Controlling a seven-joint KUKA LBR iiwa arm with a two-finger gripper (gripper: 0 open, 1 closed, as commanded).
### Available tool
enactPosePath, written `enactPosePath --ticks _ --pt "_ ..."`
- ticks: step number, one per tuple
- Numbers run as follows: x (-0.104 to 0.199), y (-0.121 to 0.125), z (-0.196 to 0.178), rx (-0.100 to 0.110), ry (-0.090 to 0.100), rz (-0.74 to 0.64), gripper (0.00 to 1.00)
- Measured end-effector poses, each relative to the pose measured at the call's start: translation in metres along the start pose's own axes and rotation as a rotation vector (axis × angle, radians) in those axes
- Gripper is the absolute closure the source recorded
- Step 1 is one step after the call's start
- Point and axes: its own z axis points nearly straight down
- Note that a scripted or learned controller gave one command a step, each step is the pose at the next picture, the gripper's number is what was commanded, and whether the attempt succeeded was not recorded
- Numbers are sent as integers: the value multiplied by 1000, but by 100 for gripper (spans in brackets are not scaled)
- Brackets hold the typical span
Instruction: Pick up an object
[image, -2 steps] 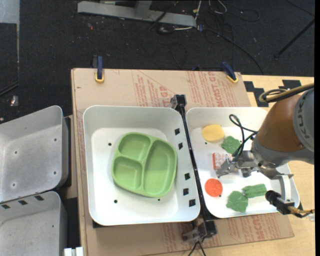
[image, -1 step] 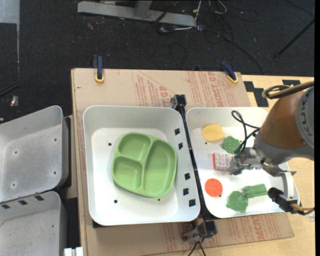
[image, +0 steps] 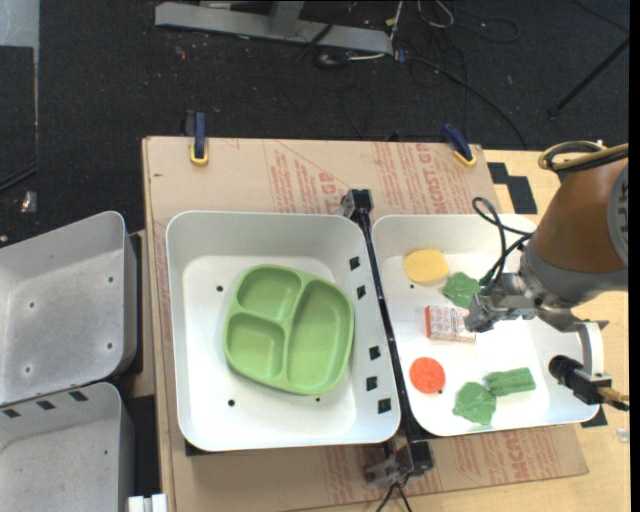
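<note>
one fixed camera looks down at a slant on both white bins (image: 190, 300); moderately far.

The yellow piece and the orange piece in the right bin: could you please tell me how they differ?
The yellow piece is a pale oval; the orange piece is a rounder, smaller red-orange disc. The yellow piece lies toward the far wall, the orange piece toward the near wall. Both rest flat in the right bin, untouched.

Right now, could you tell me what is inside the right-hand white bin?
The right bin holds a yellow disc, a red-and-white packet, an orange disc and three green pieces. The hand and the arm cover the floor beneath them.
</note>
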Motion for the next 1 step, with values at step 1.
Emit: enactPosePath --ticks 1 --pt "-9 1 -47 -1 -1 1 100"
